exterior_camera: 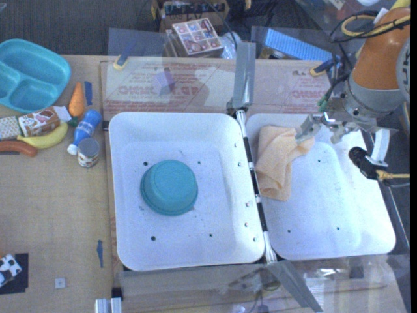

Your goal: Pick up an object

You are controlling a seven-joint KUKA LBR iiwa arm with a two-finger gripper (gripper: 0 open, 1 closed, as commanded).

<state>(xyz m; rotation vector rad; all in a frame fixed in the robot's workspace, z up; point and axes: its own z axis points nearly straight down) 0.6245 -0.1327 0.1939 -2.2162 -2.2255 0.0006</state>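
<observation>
Overhead view of the bench with two shallow white bins side by side. The arm [381, 51], grey with an orange band, enters from the right and carries its gripper [320, 128] over the upper part of the right bin [339, 220]. The two fingers are spread apart, one finger [305, 130] touching or overlapping the upper right corner of a crumpled pale orange cloth [279, 158]; whether that corner sits between the fingers cannot be told, and the bulk of the cloth lies slack on the bin floor. The cloth rests in the upper left part of the right bin, against the divider between the bins. An upturned teal bowl [169, 186] sits near the centre of the left bin [130, 142]. On the bench to the left of the bins lie a teal divided tray [29, 74], a toy carrot [77, 100], a banana [45, 137], a small blue-and-white bottle [85, 130] and a small can [88, 152].
</observation>
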